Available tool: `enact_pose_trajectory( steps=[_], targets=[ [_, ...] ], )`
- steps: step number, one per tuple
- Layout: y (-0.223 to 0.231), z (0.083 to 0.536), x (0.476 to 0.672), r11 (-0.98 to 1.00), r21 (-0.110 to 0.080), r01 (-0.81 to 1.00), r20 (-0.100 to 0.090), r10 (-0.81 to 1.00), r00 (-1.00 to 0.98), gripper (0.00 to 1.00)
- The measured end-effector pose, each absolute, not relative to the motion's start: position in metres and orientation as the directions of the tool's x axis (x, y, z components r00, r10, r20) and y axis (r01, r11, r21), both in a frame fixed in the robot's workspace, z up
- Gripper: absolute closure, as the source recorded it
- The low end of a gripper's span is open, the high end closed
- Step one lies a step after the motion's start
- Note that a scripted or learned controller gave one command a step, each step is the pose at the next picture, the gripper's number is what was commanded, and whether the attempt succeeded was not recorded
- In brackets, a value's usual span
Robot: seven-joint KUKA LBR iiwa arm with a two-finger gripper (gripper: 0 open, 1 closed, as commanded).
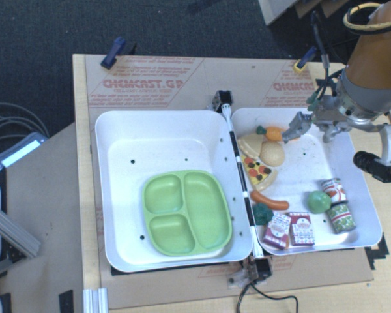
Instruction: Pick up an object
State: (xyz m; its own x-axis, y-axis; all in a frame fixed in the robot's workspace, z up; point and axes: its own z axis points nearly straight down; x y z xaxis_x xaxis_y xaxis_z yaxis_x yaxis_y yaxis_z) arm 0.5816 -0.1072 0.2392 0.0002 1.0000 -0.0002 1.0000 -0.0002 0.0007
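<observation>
Two shallow white bins sit side by side on a brown cardboard-covered bench (182, 77). Much of the grey arm with its orange band (373, 51) is cut off by the frame's right and top edges, so its upper links cannot be followed. It reaches in from the right and slants down and leftward over the right bin (368, 204). The gripper (293, 130) hangs low over that bin's far left part, just beside a small orange carrot-like toy (272, 134); its tip is dark and blurred, and I cannot tell how it is set or whether it touches anything.

Close to it lie a pale tan bread-shaped toy (272, 153) and a yellow pizza-slice toy with red dots (256, 170), partly tucked under the bread. Nearer the front are an orange-red sausage toy (270, 202), a green ball (318, 202), two small cans (337, 204) whose labels are too small to read, and two red-and-white cartons (291, 230), possibly overlapping a green item at the left.

The left bin (117, 135) holds a light green three-compartment plastic tray (186, 212).
</observation>
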Motion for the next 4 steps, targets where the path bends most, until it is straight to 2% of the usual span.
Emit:
enact_pose_trajectory(
  steps=[1,2,3,4],
  targets=[
    [-0.102,0.187,0.635,0.0,0.001,1.0,0.0,1.0,0.0,0.0],
    [-0.121,0.089,0.658,-0.001,0.005,1.0,-0.002,1.0,0.001,0.0],
    [-0.1,0.088,0.665,-0.006,-0.01,1.0,-0.008,1.0,0.006,0.0],
    [-0.099,0.096,0.662,-0.007,-0.025,1.0,-0.003,1.0,0.007,1.0]
  ],
)
